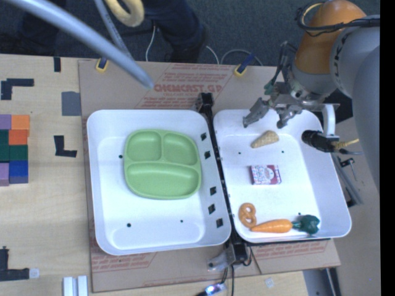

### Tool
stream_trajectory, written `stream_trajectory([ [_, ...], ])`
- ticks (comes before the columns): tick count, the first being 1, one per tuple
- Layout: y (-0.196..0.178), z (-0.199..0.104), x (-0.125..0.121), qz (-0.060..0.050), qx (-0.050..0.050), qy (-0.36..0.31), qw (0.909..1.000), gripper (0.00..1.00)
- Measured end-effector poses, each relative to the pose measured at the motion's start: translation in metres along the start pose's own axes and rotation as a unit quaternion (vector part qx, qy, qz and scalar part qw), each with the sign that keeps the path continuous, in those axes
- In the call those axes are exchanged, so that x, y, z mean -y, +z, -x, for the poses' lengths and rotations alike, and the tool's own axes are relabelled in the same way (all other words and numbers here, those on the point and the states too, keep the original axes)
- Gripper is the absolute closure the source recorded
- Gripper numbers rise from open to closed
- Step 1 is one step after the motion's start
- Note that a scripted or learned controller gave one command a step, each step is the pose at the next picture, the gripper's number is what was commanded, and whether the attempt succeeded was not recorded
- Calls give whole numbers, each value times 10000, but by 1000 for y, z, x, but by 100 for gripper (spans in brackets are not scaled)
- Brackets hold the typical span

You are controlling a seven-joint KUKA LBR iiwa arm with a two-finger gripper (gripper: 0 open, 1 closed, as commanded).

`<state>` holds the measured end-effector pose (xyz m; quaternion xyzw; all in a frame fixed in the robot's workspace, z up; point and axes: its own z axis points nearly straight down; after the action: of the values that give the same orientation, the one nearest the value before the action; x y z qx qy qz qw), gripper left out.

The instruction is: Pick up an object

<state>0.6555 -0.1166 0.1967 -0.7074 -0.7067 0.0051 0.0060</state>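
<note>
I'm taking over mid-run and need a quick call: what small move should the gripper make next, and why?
Probably a short descent straight down. The gripper hangs open above the far end of the right bin, its fingers spread either side of the tan wedge just below it, with nothing between them yet. The wedge lies apart from the other items, so closing there looks uncluttered.

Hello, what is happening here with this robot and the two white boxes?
The arm's gripper hangs open over the far end of the right bin, just above a tan wedge; it holds nothing. That bin also has a small pink packet, a pretzel and a toy carrot. The left bin holds a green divided plate.
</note>
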Motion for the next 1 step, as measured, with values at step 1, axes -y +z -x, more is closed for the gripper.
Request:
stream_trajectory([
  [1,-8,0,-3,64,9,-14,10000,0],
])
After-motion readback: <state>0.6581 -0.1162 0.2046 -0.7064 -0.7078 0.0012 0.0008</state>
